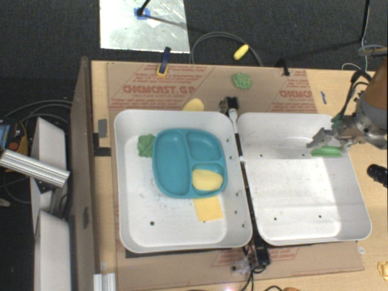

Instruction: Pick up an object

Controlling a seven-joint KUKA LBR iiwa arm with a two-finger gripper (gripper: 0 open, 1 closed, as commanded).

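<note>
Over at the right-hand bin's far right corner, the two-finger metal gripper (324,143) hangs low above the white floor, reaching in from the right edge. Its grey fingers (316,140) point leftward and slightly down, and a slim green stick-shaped object (327,152) lies right under them, along their lower side. From this angle I cannot tell whether the fingers are parted or pressed together, nor whether the green piece is truly pinched between them or just lying on the bin floor beneath.

Behind the gripper, the grey wrist (371,115) bulks up at the picture's right edge, with a patch of the orange band (382,77) above it, and thin cables looping down beside it. The arm comes in roughly level, tilted a little toward the bench.

The shallow white right bin (303,223) otherwise shows bare floor with a few small dark dots. Just beside it, sharing a middle edge, sits the shallow white left bin (130,223). It holds a teal plastic divided plate (176,162) with a rounded yellow lump (207,179) resting in its lower-right compartment. A flat yellow square slice (209,209) lies on the bin floor just below the plate, touching its rim, and a small green leafy piece (145,145) pokes out at the plate's left edge.
</note>
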